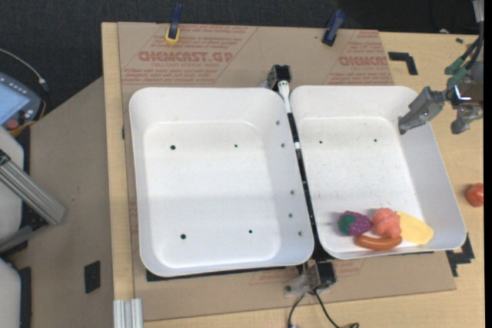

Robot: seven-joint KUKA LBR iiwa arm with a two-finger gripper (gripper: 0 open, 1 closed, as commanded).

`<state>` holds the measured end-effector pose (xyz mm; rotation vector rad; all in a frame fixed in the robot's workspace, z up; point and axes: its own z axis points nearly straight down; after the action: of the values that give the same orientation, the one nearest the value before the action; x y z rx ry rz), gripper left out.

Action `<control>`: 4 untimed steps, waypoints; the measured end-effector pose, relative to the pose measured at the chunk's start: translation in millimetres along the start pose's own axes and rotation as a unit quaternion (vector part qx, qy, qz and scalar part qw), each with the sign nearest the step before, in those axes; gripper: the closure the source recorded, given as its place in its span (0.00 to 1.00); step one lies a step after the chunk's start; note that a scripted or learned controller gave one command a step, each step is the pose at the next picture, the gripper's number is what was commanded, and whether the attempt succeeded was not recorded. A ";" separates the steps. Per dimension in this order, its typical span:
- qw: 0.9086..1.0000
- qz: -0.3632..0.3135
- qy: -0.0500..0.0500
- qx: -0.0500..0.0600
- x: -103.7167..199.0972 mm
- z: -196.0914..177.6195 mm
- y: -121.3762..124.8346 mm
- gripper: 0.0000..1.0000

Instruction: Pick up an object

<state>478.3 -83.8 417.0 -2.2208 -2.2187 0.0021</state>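
Several toy foods lie bunched in the near right corner of the right bin (361,165): a purple grape bunch (354,223), a pink-orange lump (387,220), a yellow piece (416,230) and a red-orange sausage (377,242) in front of them. My gripper (438,117) hangs over the right bin's far right rim, well behind the toys. Its fingers (415,111) are spread open with nothing between them.
The left bin (207,173) sits beside the right one, with a black divider strip (296,157) between them. A small orange object (475,195) lies on the bench outside the right bin. Clamps (174,25) hold the cardboard base at the back.
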 end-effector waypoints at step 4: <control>1.000 -0.001 0.000 0.005 44.6 157.1 5.1 1.00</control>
<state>483.0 -39.2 260.0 -2.2140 -2.2142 0.0127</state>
